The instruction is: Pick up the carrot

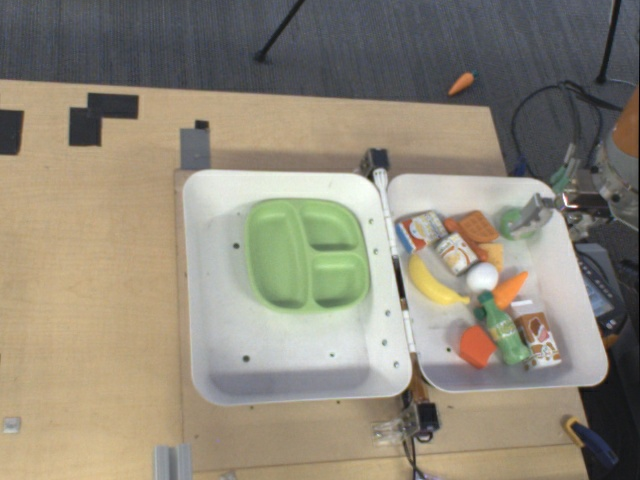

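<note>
The wooden surface (90, 268) carries two shallow white bins side by side. The left bin (215, 363), at frame centre, holds a green sectioned tray (305, 253) with three compartments. The right bin (575, 368), at right of frame, holds a cluster of toy foods. The carrot (511, 287) lies in the middle of this bin, tilted, just right of a white egg (482, 276) and just above a green bottle (500, 330). A yellow banana (434, 285) lies left of the egg; an orange block (477, 347) sits near the bin's lower edge, beside a small brown carton (537, 338).

The arm enters at the right edge, upper half of frame. The tool (545, 206) sits over the bin's upper right corner beside a green rounded item (518, 222) — well apart from the carrot. Whether the tool is spread or pressed together cannot be told.

A second small orange piece (460, 84) lies on the grey floor at upper right of frame.
</note>
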Controlling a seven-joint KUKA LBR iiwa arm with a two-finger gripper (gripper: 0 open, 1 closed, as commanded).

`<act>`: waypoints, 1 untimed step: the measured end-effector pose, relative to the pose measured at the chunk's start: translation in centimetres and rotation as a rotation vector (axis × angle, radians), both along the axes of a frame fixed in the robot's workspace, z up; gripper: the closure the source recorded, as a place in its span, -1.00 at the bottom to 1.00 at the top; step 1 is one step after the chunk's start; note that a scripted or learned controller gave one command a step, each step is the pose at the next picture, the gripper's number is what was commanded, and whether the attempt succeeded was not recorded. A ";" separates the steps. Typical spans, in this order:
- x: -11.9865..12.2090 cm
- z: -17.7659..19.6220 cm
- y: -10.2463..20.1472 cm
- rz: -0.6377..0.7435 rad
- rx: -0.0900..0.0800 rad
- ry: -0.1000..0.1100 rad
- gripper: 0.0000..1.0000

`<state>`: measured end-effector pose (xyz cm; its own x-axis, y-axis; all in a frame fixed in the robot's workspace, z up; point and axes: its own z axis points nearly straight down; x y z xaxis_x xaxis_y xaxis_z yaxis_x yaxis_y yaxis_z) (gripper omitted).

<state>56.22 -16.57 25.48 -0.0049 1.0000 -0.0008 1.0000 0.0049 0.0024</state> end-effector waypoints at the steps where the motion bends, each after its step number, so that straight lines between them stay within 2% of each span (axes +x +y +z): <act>1: 0.6 -12.5 -1.4 0.204 -0.002 -0.009 -1.00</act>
<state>56.82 -17.96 12.98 -0.2073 0.9783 -0.0034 0.9782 0.2074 0.0112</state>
